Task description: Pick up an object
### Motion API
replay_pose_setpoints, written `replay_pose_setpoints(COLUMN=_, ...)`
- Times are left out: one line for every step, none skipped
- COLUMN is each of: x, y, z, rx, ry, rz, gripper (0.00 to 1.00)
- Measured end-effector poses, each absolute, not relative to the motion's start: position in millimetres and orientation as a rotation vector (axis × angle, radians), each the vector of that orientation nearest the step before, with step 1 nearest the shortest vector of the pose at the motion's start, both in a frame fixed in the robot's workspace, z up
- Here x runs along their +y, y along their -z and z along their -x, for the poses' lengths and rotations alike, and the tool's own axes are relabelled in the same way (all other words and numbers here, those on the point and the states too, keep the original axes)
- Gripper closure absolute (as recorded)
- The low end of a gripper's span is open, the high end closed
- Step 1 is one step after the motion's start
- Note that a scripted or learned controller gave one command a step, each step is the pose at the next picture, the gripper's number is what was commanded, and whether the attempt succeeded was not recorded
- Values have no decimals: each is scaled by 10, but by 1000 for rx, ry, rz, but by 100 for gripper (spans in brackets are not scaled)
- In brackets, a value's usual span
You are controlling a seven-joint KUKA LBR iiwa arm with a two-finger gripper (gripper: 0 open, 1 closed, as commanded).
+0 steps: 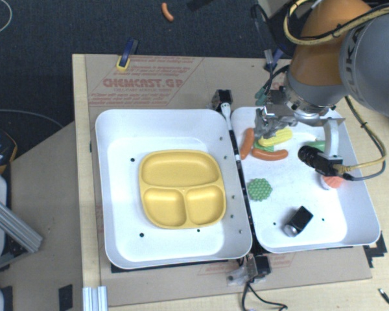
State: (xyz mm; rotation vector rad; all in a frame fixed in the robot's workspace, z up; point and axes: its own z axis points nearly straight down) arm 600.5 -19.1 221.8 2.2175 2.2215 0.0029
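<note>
The gripper (270,125) hangs low over the far end of the right bin (350,229), directly above a small cluster: a yellow piece (277,137), an orange sausage-shaped piece (271,153) just in front of it and another orange piece (246,144) to the side. Whether the fingers are spread or pinching anything I cannot tell (the wrist hides them). A green ball (259,188) and a black block (299,219) lie nearer. The left bin (110,131) holds a yellow divided tray (181,188).
</note>
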Motion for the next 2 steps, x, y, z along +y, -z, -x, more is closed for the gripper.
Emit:
replay_pose_setpoints(x=-171, y=-2309, z=-5997, rx=2221, ry=-4, rz=-2218, gripper=100)
replay_pose_setpoints(x=-221, y=-2206, z=-5824, rx=2222, ry=4, rz=-2225, gripper=100)
